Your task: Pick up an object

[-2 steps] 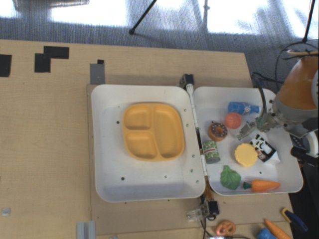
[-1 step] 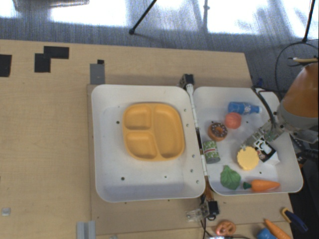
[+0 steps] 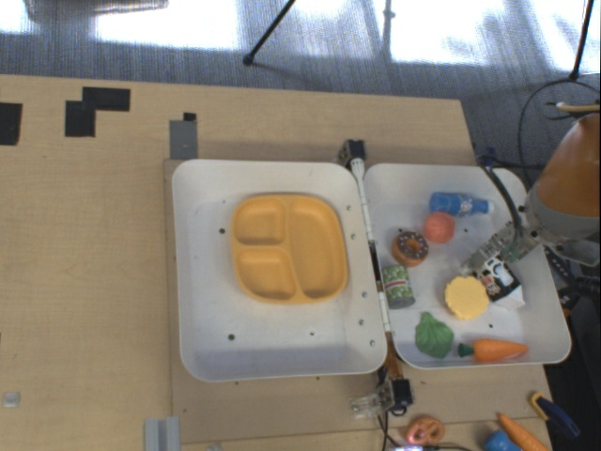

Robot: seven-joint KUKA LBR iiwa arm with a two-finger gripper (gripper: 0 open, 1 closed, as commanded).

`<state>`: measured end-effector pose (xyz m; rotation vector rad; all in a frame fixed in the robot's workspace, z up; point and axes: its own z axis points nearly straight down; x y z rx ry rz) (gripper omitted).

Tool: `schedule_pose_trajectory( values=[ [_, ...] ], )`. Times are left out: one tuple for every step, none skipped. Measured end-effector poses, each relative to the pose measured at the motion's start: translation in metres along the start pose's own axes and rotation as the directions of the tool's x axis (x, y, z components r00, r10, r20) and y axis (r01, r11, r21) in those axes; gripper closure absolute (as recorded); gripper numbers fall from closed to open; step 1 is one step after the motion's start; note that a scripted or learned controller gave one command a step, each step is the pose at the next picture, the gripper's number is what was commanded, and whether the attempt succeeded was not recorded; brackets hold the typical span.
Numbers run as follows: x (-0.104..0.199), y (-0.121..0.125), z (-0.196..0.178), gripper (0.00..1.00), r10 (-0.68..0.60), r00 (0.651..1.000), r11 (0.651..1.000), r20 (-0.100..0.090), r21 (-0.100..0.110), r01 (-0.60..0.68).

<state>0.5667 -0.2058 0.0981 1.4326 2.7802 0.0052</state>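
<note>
Camera view: tan bench (image 3: 84,252), grey carpet (image 3: 423,73) beyond; claw (image 3: 496,263) grip state unclear.

The tray (image 3: 285,248) was yellow, the bins (image 3: 202,280) white, the bottle (image 3: 457,204) blue, the carrot (image 3: 498,349) orange, the desk (image 3: 84,280) light brown.

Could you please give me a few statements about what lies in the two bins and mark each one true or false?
1. The yellow divided plate lies in the left bin. True.
2. The carrot lies in the left bin. False: it lies in the right bin, near its front edge.
3. The blue bottle lies on its side. True.
4. The green can lies on the plate. False: it sits in the right bin, beside the divider.
</note>
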Motion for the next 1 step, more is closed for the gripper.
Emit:
schedule_pose_trajectory(
  values=[
    [0.0313, 0.0338, -0.0977, 1.00, 0.212, 0.977, 0.977, -0.005, 0.006, -0.212]
  ],
)
